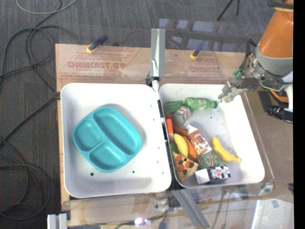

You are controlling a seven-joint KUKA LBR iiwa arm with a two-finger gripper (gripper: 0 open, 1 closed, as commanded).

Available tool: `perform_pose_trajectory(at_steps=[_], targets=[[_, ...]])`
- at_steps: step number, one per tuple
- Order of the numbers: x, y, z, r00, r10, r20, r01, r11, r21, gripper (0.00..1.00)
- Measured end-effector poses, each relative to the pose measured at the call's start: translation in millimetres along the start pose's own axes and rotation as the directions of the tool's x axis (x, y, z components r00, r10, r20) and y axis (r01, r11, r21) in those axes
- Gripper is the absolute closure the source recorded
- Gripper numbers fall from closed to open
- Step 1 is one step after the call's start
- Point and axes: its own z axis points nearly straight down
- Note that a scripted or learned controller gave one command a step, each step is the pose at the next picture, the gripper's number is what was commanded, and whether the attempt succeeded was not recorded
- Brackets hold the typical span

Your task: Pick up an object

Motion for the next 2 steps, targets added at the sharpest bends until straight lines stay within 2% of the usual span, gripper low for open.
perform_pose_trajectory(at_steps=[1, 2], targets=[[0.6, 0.7, -8.2, 1.0, -0.002, -0.001, 0.002, 1.0, 0.001, 1.0], [54.8, 4.2, -29.4, 0.979, 0.205, -0.003, -0.205, 0.979, -0.009, 1.0]])
